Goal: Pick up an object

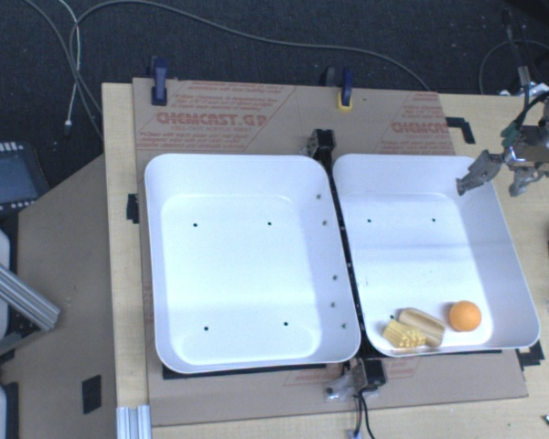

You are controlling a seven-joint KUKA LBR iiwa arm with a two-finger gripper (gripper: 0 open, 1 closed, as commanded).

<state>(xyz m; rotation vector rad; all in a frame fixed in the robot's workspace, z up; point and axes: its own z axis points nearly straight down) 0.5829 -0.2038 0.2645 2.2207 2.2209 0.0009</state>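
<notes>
The hand (pixel 494 174) hovers at the right bin's (pixel 412 245) far right corner; whether it is apart or together, I cannot tell. The orange ball (pixel 465 315), corn cob (pixel 403 336) and bread roll (pixel 423 321) lie toward the near rim, well apart from the hand, the ball nearest.

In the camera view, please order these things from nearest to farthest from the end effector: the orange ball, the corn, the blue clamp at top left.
From the end effector, at the right bin's far right corner:
1. Orange ball, right bin, near edge.
2. Corn, left of the ball.
3. Blue clamp, board's far left corner.

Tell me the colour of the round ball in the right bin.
Orange; the ball shows plainly in the camera view.
</notes>
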